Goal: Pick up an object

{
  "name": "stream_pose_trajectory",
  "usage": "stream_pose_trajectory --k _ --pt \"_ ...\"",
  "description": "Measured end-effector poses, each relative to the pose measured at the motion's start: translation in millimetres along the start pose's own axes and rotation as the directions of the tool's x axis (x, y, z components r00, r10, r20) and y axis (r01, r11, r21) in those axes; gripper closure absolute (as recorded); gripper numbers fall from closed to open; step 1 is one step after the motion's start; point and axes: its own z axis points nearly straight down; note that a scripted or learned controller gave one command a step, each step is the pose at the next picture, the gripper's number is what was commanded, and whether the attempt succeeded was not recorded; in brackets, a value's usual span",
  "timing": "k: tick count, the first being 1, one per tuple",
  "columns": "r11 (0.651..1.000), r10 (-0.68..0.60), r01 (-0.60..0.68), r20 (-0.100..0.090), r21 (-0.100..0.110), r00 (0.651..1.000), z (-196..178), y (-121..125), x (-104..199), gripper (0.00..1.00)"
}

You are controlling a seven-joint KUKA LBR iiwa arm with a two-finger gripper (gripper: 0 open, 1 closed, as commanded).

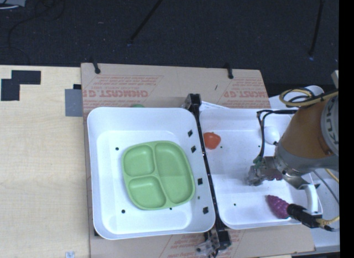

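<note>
Gripper hangs low in the right bin, fingers' state unclear, between a red object and a purple object.

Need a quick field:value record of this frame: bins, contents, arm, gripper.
left bin: holds a green divided plate, three compartments
right bin: holds a small red-orange object near the divider and a purple object near the front right corner
arm: reaches over the right bin
gripper: low over the right bin floor, between the two objects, touching neither
held object: none seen
finger state: cannot tell
</note>
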Motion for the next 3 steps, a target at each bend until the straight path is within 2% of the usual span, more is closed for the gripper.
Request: stream_pose_trajectory --k 1,2,3 --pt "1.000 -0.002 0.002 0.003 -0.007 1.000 -54 -8 -7 1.00" --pt "1.000 -0.007 0.007 0.003 -0.007 1.000 -103 2 -9 1.00" --pt "1.000 -0.007 0.007 0.004 -0.009 1.000 -159 1 -20 1.00"
